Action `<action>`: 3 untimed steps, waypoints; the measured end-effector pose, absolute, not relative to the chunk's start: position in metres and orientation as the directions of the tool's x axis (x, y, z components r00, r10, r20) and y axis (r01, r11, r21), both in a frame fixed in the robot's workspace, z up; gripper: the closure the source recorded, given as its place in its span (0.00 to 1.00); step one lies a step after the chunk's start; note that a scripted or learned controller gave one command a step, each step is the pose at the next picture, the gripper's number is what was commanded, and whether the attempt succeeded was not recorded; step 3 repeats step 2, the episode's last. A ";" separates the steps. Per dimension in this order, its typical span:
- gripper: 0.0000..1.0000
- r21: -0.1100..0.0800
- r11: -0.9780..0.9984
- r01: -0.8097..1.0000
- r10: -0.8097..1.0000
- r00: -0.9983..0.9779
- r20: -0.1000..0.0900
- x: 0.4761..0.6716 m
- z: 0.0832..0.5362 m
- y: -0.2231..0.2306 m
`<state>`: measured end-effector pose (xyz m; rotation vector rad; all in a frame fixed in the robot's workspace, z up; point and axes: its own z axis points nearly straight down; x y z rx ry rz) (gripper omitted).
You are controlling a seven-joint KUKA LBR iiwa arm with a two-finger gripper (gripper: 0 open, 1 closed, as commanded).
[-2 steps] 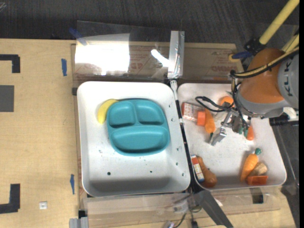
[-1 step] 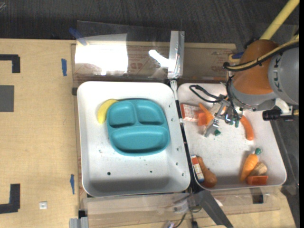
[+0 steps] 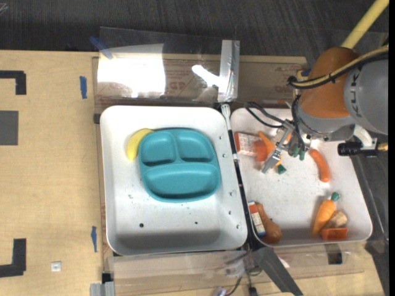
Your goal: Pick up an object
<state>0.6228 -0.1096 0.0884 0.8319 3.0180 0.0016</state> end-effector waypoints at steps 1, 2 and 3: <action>1.00 0.008 0.860 0.510 0.510 -0.860 -0.024 0.627 0.103 -0.110; 1.00 0.011 0.855 0.519 0.519 -0.855 -0.013 0.615 0.195 -0.020; 1.00 0.011 0.855 0.519 0.519 -0.855 -0.013 0.615 0.195 -0.020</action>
